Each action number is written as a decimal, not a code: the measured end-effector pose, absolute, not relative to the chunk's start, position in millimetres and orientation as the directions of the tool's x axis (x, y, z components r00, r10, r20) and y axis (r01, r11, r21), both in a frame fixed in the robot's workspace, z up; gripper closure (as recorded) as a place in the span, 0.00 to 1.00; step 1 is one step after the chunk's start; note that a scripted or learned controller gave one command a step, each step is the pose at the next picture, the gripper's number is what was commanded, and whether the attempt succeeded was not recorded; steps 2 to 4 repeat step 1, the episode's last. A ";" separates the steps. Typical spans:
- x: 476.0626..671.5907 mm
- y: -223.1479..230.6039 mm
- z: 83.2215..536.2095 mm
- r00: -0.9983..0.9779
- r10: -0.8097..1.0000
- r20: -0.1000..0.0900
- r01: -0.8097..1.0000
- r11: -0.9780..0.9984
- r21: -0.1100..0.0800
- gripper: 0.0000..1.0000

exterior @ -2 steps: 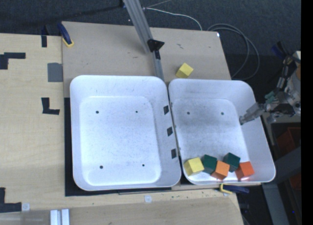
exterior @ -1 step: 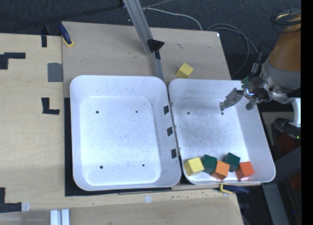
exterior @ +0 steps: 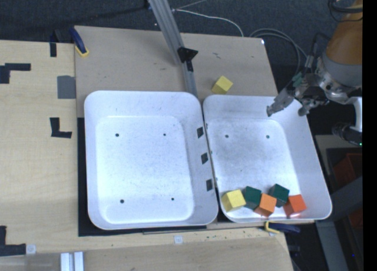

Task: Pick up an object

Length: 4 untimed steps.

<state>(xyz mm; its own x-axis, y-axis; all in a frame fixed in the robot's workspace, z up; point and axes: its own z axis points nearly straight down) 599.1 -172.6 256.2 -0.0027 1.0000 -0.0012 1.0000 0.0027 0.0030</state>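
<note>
Several small blocks lie bunched along the near edge of the right bin (exterior: 306, 146): a yellow block (exterior: 234, 198), a dark green block (exterior: 252, 195), an orange block (exterior: 267, 204), a green block (exterior: 279, 192) and a red-orange block (exterior: 295, 204). Another yellow block (exterior: 222, 84) rests on the bench just beyond the bins. My gripper (exterior: 288, 109) hangs over the far right corner of the right bin, well away from the blocks. Its fingers are spread open and hold nothing.
The left bin (exterior: 94, 146) sits beside the right one. A slanted grey pole (exterior: 168, 22) runs from the top down to the gap between the bins. A blue clamp (exterior: 79, 43) is on the bench's far left corner. Cables (exterior: 277, 37) trail behind the right bin.
</note>
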 end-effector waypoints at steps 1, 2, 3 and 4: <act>644.8 -175.5 257.0 -0.004 1.000 -0.001 1.000 0.004 0.002 0.00; 644.8 -175.5 257.0 -0.004 1.000 -0.001 1.000 0.004 0.002 0.00; 644.8 -175.5 257.0 -0.004 1.000 -0.001 1.000 0.004 0.002 0.00; 644.8 -175.5 257.0 -0.004 1.000 -0.001 1.000 0.004 0.002 0.00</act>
